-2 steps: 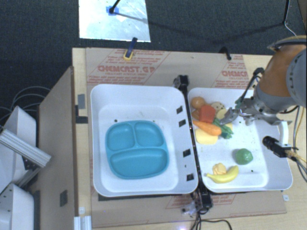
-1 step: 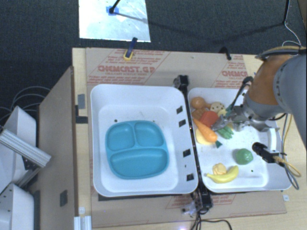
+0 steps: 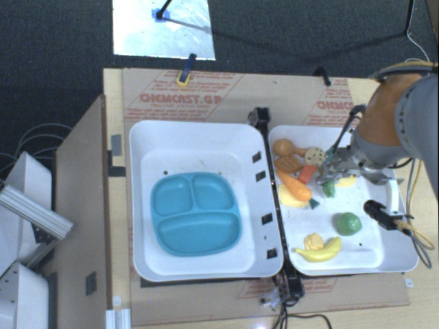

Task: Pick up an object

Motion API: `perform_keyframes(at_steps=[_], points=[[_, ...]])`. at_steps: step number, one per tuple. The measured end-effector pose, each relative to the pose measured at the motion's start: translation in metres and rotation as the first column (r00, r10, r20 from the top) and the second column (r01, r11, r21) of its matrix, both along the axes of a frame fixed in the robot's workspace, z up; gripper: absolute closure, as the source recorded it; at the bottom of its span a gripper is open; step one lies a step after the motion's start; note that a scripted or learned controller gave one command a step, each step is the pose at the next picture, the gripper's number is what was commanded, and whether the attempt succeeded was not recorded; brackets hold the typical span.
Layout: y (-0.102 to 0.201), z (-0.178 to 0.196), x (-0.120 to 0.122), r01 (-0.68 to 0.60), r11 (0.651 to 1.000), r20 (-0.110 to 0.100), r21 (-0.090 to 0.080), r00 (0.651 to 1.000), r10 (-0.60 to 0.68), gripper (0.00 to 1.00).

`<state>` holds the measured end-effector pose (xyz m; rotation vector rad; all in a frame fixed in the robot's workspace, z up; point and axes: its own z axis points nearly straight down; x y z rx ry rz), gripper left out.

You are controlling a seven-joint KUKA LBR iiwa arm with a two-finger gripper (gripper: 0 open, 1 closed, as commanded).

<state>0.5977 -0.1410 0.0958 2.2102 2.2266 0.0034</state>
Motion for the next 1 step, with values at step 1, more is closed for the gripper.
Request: perform_keyframes(at_steps=[1], points=[[0.0764, 0.0954, 0.033, -0.005, 1.0, 0.009, 0.003, 1.0, 0.005, 1.0]])
